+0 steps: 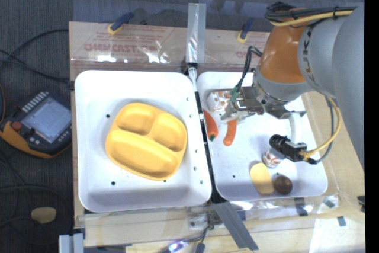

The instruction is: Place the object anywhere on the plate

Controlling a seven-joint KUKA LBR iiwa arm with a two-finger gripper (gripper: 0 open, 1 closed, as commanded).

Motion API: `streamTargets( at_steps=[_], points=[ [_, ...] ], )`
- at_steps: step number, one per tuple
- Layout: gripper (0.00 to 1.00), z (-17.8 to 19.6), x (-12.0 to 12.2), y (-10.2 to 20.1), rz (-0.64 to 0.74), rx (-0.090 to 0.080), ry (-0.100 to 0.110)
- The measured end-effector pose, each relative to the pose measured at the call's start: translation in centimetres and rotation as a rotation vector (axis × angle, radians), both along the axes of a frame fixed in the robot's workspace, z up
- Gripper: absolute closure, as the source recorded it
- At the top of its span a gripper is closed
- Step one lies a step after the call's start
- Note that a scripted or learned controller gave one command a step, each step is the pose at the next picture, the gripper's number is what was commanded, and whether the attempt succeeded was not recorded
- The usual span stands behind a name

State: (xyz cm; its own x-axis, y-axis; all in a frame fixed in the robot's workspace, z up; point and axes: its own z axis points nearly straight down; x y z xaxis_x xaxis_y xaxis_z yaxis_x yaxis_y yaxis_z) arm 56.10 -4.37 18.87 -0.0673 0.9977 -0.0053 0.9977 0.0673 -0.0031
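1. Over the right bin (pixel 314 183), near its upper-left area, hangs the gripper (pixel 237 108), approx. above an orange carrot-like toy (pixel 230 132). Finger state: cannot tell, as the wrist body hides them.
2. Task obj. is judged to be that carrot, lying flat on the bin floor, slightly tilted from vertical in the view. A second orange piece (pixel 209 123) lies beside it, against the bins' shared wall.
3. Target: yellow divided plate (pixel 147 140) in the left bin (pixel 89 92), well apart from the carrot, nothing on it.
4. Other items, right bin: a pale yellow piece (pixel 261 177) touching a dark brown round piece (pixel 283 185) at the lower edge; a small white-red item (pixel 217 102) near the gripper.
5. Handling est.: likely light, rigid plastic w/ smooth skin, so prone to slip or roll. Not fragile.
6. Grip rec.: take hold across the mid-body, jaws perpendicular to the long axis; avoid the tapered tip.
7. Risk: the neighbouring orange piece may get nudged or caught.
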Motion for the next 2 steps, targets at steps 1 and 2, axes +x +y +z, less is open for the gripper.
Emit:
streamTargets(
  at_steps=[1, 2],
  points=[
    [1.0, -0.63, 4.73, 7.73, -0.161, 0.002, 0.0],
    [0.0, -0.6, 4.74, 7.65, -0.162, 0.0, 0.0]
  ],
)
